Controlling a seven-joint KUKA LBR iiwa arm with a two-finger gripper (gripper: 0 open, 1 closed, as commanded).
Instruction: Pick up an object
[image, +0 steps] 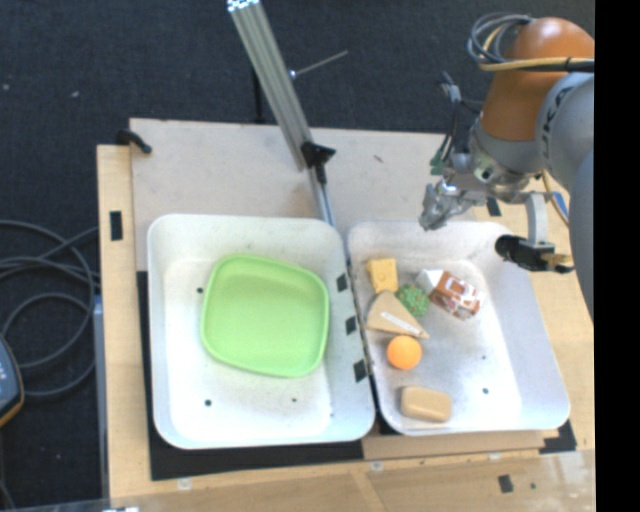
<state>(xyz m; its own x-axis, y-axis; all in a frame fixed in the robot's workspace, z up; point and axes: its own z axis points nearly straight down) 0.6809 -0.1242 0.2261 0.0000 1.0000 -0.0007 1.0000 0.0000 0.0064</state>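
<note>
The gripper (437, 212) hung above the far rim of the right bin (520, 300), on the grey arm (560, 100) reaching in from the right. Whether it was spread or closed could not be told from above, and nothing showed in its grasp.

The things to pick from lay crowded in the left half of that bin: a yellow cheese block (382, 274), a green toy (412, 299), a pale wedge (393, 319), an orange ball (404, 353), a tan bread roll (426, 404) and a red-and-white packet (455, 294). The left bin (170, 300) held a green plate (265, 315).

The likely trouble was the crowding. The block, green toy and wedge touched or nearly touched, so a descent there could catch two pieces or push one aside. The ball would probably roll off a poor pinch. The block also lay close to the bin wall, which might stop the gripper.
</note>
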